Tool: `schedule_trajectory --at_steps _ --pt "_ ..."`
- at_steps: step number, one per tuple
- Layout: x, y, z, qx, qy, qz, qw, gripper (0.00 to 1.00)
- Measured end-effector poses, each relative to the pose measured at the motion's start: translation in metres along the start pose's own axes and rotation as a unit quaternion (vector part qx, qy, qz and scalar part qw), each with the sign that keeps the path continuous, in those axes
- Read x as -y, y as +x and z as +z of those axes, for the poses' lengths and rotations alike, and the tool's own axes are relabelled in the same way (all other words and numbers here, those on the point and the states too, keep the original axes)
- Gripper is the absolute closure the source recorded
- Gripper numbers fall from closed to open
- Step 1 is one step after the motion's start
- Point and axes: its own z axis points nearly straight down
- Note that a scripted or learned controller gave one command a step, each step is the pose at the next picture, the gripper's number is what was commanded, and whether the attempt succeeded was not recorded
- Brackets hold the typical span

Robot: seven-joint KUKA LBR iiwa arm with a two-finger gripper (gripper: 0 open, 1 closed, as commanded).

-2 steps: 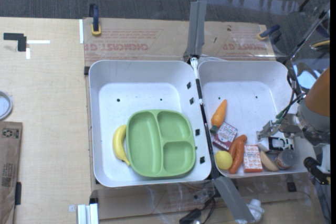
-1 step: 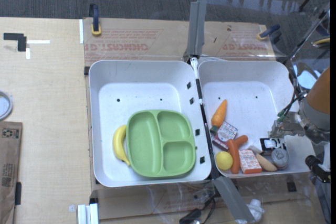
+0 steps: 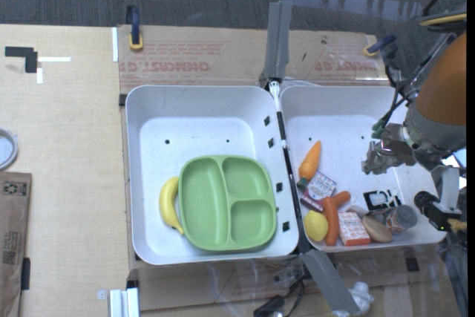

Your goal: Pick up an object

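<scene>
One carrot (image 3: 311, 158) tilted, tip up-right, pincer (image 3: 377, 158) apart.

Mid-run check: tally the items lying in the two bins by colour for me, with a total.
Green: 1, divided plate
Yellow: 2, banana, lemon
Orange: 2, carrot, sausage-like piece
Pink or red: 2, small packet, box
Tan: 1, rounded piece
Grey: 1, can
Black and white: 1, small item
Total: 10

Even, bright overhead light; soft shadows; slightly soft focus throughout.
</scene>
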Motion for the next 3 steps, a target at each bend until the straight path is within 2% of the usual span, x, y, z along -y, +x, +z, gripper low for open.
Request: schedule_trajectory --at_steps 1,2,3 --pt "-0.014 -0.036 0.007 0.0 -0.001 -0.114 0.9935 1.0" --pt "0.027 0.0 0.028 -0.001 0.001 0.019 0.9998 1.0" --pt "0.038 0.077 0.009 0.0 0.0 0.142 0.9899 1.0"
